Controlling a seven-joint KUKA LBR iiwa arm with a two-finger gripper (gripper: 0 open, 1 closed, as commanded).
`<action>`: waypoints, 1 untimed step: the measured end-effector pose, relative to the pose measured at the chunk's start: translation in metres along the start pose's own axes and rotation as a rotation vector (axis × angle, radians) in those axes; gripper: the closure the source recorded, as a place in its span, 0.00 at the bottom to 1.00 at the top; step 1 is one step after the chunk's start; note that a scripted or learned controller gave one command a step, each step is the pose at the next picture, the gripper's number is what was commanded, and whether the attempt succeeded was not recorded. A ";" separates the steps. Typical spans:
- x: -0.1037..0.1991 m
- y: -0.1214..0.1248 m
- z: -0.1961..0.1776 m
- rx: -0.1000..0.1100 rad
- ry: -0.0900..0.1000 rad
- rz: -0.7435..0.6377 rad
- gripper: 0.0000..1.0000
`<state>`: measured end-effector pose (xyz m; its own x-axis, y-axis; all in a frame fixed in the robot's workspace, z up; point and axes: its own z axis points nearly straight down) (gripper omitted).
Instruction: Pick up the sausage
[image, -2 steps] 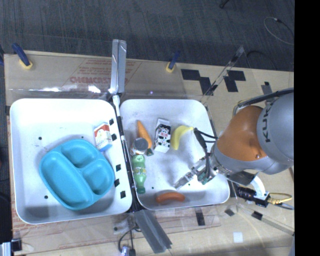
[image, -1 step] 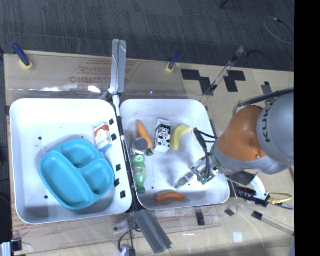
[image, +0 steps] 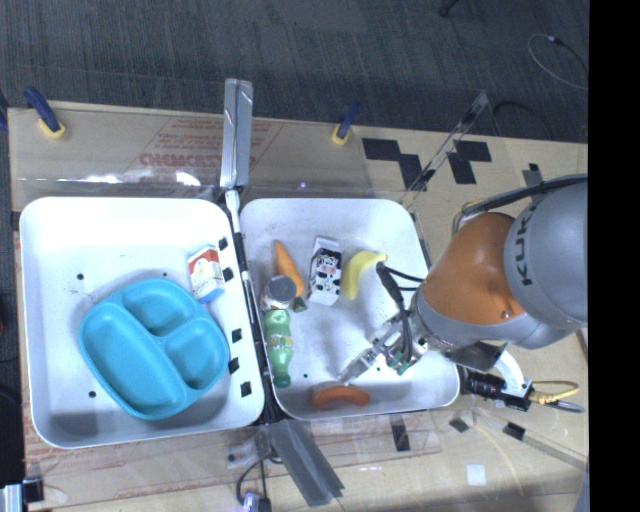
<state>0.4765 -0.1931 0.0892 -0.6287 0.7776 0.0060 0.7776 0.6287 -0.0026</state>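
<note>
While the grey arm with its orange band reaches in from the right edge of the bench, the gripper hangs low in the right bin, near that bin's front wall, and it points toward the front left. I cannot tell from this view whether its two parts are apart or together, because they are thin and blurred against the white floor. Nothing is visibly held by it. The sausage lies flat just below the tip of the gripper, along the front wall of the right bin, with its length parallel to that wall; whether the tip touches it I cannot say. To the left of the gripper, a green bottle lies beside the left wall of the same bin, and a small round can sits just behind the bottle. Behind the can an orange carrot lies at a slant. Near the middle of the bin there is a small white carton with black marks, and a yellow banana lies just to the right of it, toward the bin's back right corner. The left bin holds a blue divided plate, which fills much of its floor toward the front. A small white and red carton rests at the back right rim of this plate, close to the wall between the two bins.
</note>
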 end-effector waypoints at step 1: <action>0.034 0.027 0.001 0.002 0.003 0.414 0.00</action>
<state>0.4762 -0.1493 0.0883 -0.2624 0.9649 0.0069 0.9649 0.2624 -0.0073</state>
